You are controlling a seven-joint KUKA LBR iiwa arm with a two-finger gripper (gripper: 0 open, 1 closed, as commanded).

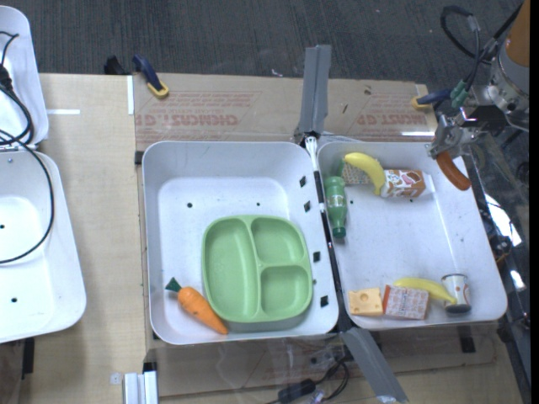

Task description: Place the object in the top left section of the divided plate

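A green divided plate lies in the left bin, with one long section on its left and two smaller ones on its right. All its sections look bare. My gripper hovers over the far right rim of the right bin, far from the plate. An orange sausage-shaped object hangs from between its fingers, tilted, so the gripper is shut on it.
A toy carrot lies by the plate's front left corner. The right bin holds a banana, a snack packet, a green bottle, a cheese block, a red packet, a second banana and a small can.
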